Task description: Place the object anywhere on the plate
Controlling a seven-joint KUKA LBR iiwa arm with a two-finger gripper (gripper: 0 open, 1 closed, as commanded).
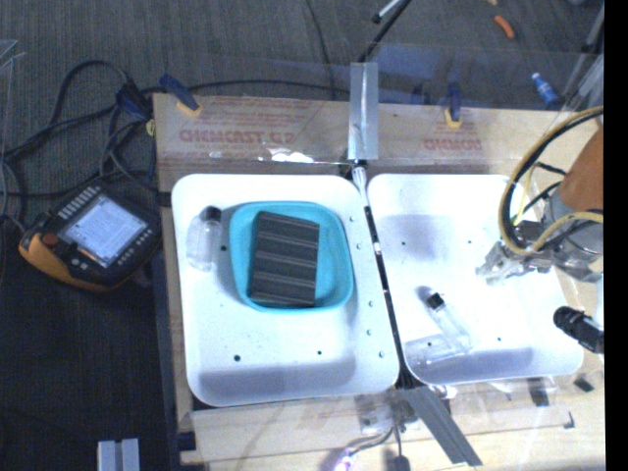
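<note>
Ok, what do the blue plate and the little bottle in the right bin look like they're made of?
The plate looks like matte blue plastic: even colour, soft rounded rim. The bottle seems to be clear plastic or glass with a dark cap, since the white bin shows through it; which one is hard to tell.

1. Reddish printed lettering is being shown on the cardboard panel (250,135) behind the left bin (196,361); too blurred for reading.
2. Similar lettering is being shown behind the right bin (392,194); likewise illegible.
</note>
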